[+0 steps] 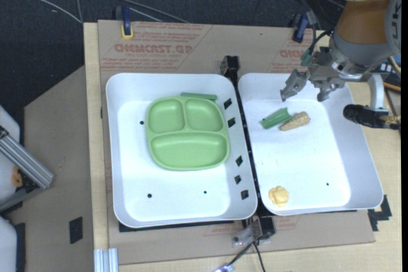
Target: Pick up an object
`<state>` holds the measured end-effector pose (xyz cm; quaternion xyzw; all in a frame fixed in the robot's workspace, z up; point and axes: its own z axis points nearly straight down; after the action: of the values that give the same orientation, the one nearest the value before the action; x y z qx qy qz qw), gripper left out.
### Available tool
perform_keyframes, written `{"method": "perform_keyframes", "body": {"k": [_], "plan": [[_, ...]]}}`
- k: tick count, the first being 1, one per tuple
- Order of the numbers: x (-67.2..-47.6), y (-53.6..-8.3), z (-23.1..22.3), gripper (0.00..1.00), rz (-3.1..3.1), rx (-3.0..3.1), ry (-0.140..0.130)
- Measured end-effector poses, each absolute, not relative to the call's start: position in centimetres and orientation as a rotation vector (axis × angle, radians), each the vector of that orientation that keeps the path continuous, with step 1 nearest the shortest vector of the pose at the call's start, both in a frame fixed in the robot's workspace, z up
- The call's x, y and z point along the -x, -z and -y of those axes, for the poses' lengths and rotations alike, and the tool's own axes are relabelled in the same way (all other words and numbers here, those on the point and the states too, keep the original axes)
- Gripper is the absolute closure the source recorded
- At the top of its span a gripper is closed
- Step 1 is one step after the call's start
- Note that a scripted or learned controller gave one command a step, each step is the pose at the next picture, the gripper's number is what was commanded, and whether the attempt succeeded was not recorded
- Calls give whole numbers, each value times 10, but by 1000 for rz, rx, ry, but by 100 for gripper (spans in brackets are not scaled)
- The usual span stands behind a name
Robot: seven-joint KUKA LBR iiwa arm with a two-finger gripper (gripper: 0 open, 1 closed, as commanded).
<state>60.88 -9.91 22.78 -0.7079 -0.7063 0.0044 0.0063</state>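
Hovering above the right bin (357,156), the end effector (306,91) gapes.

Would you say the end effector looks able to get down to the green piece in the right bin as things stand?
Probably yes. The end effector hangs open just above the green piece, which lies flat beside a tan piece, touching it; nothing lies between.

Two white bins (121,156): one green divided plate (187,133), two green sticks (275,118), one tan piece (294,121), one yellow lump (278,195).
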Motion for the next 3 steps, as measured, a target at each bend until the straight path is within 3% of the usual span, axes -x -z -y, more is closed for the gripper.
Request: {"method": "perform_keyframes", "body": {"k": [1,3], "plan": [[-611,-235,99,0,2221,2220,0],[-626,-140,107,0,2219,2218,-4]]}}
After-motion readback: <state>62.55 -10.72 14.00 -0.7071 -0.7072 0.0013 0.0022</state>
